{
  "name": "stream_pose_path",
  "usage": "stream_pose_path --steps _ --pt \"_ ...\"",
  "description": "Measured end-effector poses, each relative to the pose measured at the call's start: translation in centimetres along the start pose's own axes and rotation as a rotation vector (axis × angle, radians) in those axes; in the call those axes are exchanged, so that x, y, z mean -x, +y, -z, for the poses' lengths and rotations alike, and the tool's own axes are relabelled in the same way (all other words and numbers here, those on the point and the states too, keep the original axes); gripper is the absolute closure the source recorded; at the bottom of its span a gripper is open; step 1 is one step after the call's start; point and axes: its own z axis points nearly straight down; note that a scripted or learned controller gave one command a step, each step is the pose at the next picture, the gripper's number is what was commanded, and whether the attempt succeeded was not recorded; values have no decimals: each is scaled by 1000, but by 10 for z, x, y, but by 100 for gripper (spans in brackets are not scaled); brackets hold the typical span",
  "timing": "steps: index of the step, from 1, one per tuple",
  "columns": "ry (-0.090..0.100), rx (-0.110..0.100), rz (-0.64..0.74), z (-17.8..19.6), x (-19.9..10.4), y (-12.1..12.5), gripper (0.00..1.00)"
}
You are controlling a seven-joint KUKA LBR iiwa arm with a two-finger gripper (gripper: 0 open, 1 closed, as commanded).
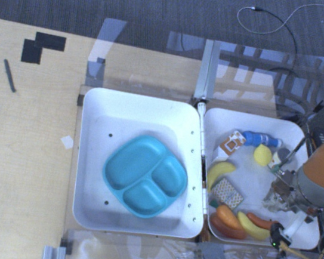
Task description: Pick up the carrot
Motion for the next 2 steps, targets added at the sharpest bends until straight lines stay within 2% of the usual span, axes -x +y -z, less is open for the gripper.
stream_pose_path --steps 1,2 --pt "-1 -14 21 64 15 15 100" --pt "0 -10 -301 -1 22 13 100"
